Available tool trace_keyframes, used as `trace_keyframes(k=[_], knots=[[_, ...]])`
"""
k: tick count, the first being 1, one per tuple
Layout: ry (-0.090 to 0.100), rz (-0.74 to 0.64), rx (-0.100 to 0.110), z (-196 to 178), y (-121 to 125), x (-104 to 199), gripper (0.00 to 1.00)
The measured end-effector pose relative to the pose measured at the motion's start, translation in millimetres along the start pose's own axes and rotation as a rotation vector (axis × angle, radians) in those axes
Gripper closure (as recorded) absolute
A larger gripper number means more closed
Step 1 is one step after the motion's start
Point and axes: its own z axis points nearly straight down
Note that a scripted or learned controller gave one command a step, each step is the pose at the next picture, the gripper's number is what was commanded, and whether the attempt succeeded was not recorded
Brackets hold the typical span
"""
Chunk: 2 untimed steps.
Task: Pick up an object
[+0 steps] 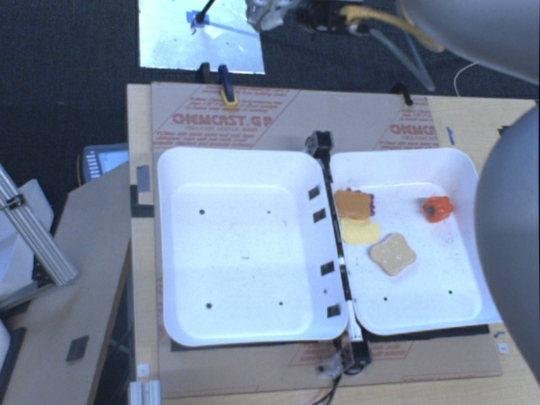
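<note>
On the left, the left bin (236, 251) sits on the tabletop (278, 112) with nothing lying in it apart from a few dark specks and holes in its floor. Its right wall meets the right bin (422, 306) along a seam held by dark clips.

Past that seam, all the candidate objects lie in the right bin. Closest to the divider is a brown-orange sandwich-like piece (353, 203), with a flat yellow piece (361, 232) just below it, the two touching or nearly so. A tan toast-shaped piece (392, 254) lies just beside the yellow one, lower and to the right. Further right, well apart from that cluster, a small orange-red item (437, 209) rests alone near the far wall.

The grey arm (506, 251) bulks in along the right side, large and blurred. The pincer cannot be made out clearly, so its state cannot be told; nothing is seen lifted.

By my reading, the task is at its start: every object rests on the bin floor, none is picked. Choosing one, descending, closing and lifting all remain to do. The lone orange-red item looks the least crowded target.
</note>
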Motion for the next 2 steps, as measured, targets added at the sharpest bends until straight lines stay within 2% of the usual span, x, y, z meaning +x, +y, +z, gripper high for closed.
trace_keyframes(k=[1, 2], knots=[[0.0, -0.003, 0.002, -0.3, -1.6, 0.6, 0.0], [0.001, -0.007, -0.001, -12.0, -1.7, 1.0, 1.0]])
